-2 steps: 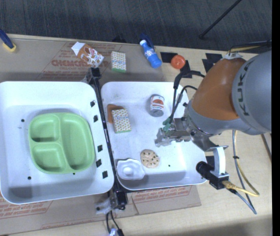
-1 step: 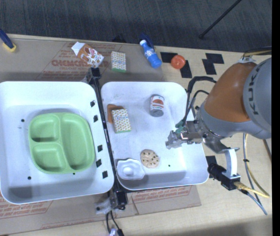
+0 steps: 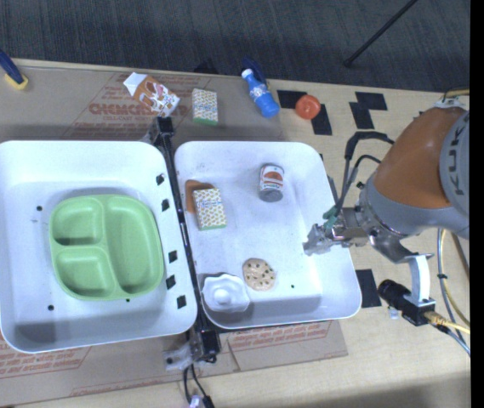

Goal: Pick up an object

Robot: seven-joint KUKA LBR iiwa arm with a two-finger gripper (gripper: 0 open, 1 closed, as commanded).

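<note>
The arm reaches in from the right, and its pincer (image 3: 316, 241) hangs over the right-hand edge of the right bin (image 3: 310, 155), low and tilted toward the bin floor; whether it is open or closed I cannot tell, and nothing shows in its grip. The candidates lie in that bin: a small can (image 3: 271, 182) toward the back, a patterned box (image 3: 209, 208) beside an orange-brown piece (image 3: 192, 191) near the left wall, a round cookie (image 3: 259, 274) toward the front, and a white cup-like thing (image 3: 224, 293) in the front left corner. The left bin (image 3: 12, 164) carries a green divided tray (image 3: 105, 246). This looks like the approach step, with no object yet chosen by contact. The cookie and the can are nearest, though both stand apart from the pincer; the next move calls for travel leftward over one of them, then a straight descent to straddle it.
</note>
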